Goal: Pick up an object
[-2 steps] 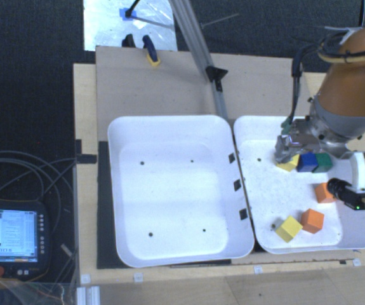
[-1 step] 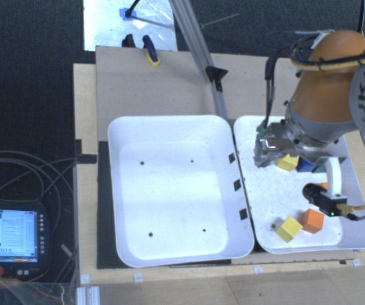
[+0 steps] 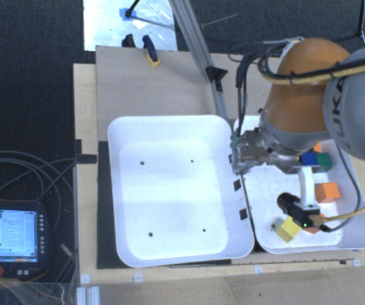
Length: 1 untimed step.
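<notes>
- Your gripper (image 3: pixel 237 157) is hanging over the seam between the two bins, near the 10 o'clock corner of the right bin (image 3: pixel 263 192). From this angle you cannot tell whether it is open or closed.
- The pickable things are all lying in the right bin, apart from the gripper.
- A blue block (image 3: pixel 309 159) is sitting at about 3 o'clock from the gripper, with a green block (image 3: pixel 324 161) touching its far side.
- An orange block (image 3: pixel 327 192) is lying at roughly 4 o'clock from the gripper, near the bin's right wall.
- A yellow block (image 3: pixel 288 230) is resting at 5 o'clock, close to the bin's near rim.
- The left bin (image 3: pixel 169 189) is lying at the gripper's 9 o'clock.
- The arm (image 3: pixel 306 88), with its orange band, is reaching in from 2 o'clock.
- Your handheld control unit (image 3: pixel 14 237) is glowing off the bench, at the view's 8 o'clock.
</notes>
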{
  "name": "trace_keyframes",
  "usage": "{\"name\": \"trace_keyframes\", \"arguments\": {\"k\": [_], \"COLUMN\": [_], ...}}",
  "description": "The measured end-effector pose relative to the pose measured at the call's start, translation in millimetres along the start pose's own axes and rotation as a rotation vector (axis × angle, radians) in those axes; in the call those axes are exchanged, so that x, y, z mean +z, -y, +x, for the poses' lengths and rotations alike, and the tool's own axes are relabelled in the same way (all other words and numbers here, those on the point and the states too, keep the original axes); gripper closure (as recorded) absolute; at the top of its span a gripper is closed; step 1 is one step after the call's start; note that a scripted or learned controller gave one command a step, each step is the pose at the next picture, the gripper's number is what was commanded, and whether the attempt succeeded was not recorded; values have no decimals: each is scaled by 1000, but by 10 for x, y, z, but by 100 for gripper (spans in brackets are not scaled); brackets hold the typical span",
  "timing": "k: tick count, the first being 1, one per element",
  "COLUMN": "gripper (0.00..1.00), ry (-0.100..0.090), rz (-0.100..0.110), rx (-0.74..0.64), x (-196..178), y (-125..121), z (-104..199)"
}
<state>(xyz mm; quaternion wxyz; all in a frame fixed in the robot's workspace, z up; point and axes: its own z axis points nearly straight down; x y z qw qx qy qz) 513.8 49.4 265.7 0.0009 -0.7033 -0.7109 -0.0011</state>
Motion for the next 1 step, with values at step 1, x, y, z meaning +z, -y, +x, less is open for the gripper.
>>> {"name": "trace_keyframes", "arguments": {"k": [1], "gripper": [100], "ry": [1], "rz": [2], "rx": [1], "x": [92], "y": [279], "z": [396]}}
